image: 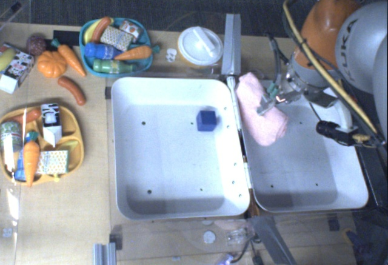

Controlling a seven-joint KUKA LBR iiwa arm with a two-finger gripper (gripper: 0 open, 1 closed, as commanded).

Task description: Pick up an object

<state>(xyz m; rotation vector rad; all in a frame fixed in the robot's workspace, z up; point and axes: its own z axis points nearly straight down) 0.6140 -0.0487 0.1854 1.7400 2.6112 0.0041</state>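
A pink soft object (259, 109), like a folded cloth, lies in the right bin (315, 179) against its left wall, near the divider. My gripper (270, 102) reaches in from the right and is down on the cloth's upper right part, its metal fingers pressing into the pink material. A small blue cube (207, 120) sits in the left bin (163, 167), right of centre and well apart from the gripper.
A blue bowl (116, 46) of toy food and a white lidded container (200, 46) stand behind the left bin. A yellow plate (40, 145) with toy food and loose toy vegetables (60, 63) lie at the far left. A black cable connector (330, 130) hangs over the right bin.
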